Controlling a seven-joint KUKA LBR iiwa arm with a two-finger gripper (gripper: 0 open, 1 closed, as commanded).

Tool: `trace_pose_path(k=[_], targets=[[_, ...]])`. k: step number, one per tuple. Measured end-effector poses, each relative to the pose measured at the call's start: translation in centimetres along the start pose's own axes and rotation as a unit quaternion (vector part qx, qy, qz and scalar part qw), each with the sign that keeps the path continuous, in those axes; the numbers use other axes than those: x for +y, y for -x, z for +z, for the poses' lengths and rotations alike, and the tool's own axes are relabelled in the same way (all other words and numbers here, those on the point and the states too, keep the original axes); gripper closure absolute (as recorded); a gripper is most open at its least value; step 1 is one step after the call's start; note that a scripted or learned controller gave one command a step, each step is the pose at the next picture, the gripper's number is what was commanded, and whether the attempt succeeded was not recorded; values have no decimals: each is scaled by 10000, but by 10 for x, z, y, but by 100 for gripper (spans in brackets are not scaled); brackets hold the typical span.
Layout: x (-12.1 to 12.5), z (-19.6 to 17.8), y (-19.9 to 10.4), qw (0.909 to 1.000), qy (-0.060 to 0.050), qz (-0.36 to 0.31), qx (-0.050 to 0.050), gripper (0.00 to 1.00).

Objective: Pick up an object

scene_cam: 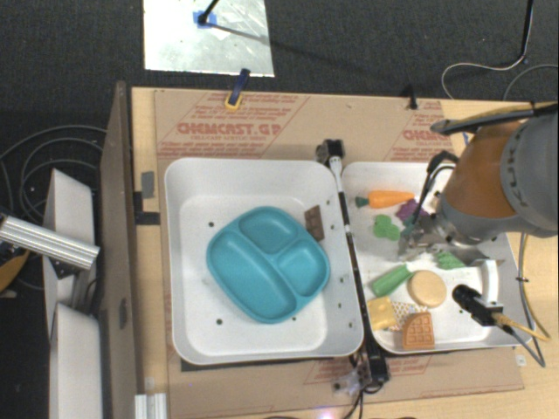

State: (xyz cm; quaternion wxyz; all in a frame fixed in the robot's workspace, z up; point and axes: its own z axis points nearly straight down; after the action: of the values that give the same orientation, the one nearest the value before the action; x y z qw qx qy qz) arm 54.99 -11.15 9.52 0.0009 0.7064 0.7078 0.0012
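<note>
Camera view showed the grey arm's pincer (417, 241) lowered into the right white bin (502, 337), among small toy foods; its grip could not be told. An orange carrot-shaped toy (389, 200) lay at its eleven o'clock, a green toy (390, 278) at seven. The left bin (188, 182) held a teal divided plastic plate (266, 264).

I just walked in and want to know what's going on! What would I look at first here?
First, the big turquoise plastic divided plate lying in the left white bin. Next, the grey robot arm with its orange band reaching in from the right, its gripper down among colourful toy foods in the right white bin, like the orange toy carrot and the waffle-patterned toy.
</note>
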Motion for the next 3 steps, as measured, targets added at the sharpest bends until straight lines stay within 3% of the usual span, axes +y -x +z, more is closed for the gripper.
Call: trace_pose_path(k=[1, 2, 3], targets=[[0, 0, 0, 10000, -3, 0, 2, 0], [111, 11, -1, 10000, -78, -32, -1, 0], [107, 1, 0, 9999, -129, -30, 11, 100]])
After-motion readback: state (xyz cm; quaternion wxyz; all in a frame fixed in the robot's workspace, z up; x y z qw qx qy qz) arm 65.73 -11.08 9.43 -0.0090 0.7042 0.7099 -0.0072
